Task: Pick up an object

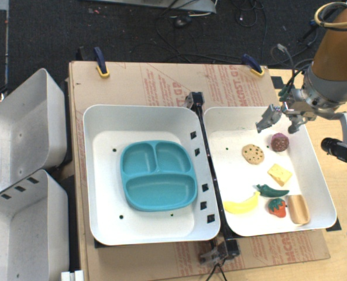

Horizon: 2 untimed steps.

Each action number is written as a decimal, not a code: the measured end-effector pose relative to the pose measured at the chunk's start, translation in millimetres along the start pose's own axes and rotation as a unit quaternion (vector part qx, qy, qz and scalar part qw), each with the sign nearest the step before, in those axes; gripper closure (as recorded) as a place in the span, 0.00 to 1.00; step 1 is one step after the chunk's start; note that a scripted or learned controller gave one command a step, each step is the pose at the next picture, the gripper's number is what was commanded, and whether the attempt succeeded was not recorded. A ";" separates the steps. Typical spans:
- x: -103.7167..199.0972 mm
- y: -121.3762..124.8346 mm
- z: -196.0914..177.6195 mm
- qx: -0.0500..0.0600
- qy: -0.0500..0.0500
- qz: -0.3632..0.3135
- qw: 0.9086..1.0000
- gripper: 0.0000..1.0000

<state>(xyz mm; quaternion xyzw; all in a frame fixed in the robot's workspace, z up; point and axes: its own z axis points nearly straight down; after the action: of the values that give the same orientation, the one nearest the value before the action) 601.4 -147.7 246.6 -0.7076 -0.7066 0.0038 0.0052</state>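
Hovering: the claw [283, 117] hangs over the far part of the right bin [322, 174], on the grey arm [331, 57] that comes in from the right.
Claw state: its two fingers stand apart, with nothing between them.
Nearest thing: a dark red round piece [279, 141] lies just below the claw, a little toward the near side and between the lines of the two fingers.
Key relation: the red piece sits almost straight under the claw, so in my judgement the coming move is mostly a drop, with a slight shift toward the near side.
Long axis: the piece is roundish, so I judge the wrist angle matters little.
Other candidates: a cookie [253, 154] lies to the left of the red piece; a yellow block [279, 174] is nearer; a green pepper [272, 189], a banana [242, 204], a strawberry [277, 207] and a hot dog [298, 208] lie toward the near edge.
Left bin [97, 168]: it carries a blue divided plate [158, 175], well apart from the claw.
Risk: the round piece may roll out from between the closing fingers.
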 end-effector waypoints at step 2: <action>-6.7 0.2 38.6 -0.005 -0.001 0.001 1.000 0.00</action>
<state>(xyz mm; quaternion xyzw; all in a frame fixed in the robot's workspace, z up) 601.1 -154.3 208.0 -0.7081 -0.7061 0.0010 0.0011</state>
